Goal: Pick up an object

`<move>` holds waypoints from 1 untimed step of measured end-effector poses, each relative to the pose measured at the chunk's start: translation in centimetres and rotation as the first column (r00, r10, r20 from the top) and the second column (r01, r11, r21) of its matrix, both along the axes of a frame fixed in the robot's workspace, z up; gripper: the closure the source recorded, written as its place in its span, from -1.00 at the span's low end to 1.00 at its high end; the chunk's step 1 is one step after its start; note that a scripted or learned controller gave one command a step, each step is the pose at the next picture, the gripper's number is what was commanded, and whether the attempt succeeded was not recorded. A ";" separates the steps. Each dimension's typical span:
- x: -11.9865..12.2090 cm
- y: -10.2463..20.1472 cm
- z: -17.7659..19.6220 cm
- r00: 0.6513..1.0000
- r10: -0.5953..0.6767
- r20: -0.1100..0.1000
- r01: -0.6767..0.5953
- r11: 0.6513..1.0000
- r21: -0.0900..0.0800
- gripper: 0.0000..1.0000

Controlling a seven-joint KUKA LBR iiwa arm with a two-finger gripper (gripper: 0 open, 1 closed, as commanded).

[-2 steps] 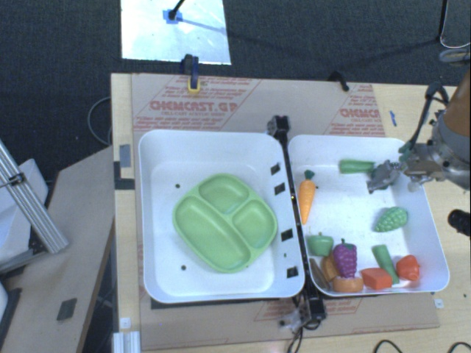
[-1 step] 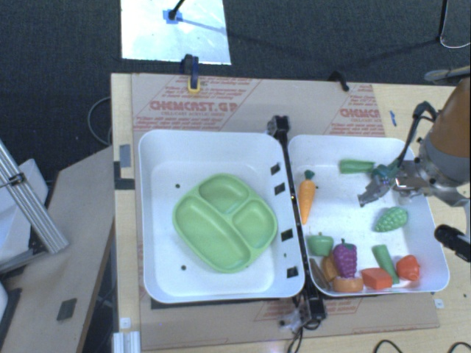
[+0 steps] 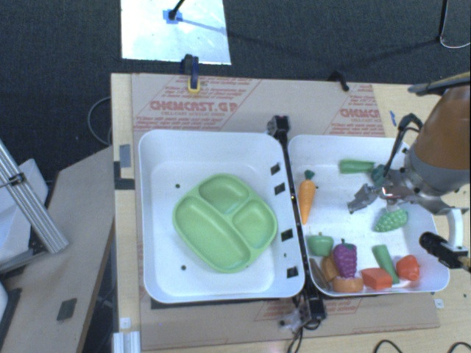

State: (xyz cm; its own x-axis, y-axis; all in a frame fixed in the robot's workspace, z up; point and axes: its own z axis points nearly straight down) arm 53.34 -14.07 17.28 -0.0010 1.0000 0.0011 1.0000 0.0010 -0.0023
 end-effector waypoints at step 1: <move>0.2 -0.1 -4.2 1.000 0.000 0.000 0.000 1.000 0.000 -1.00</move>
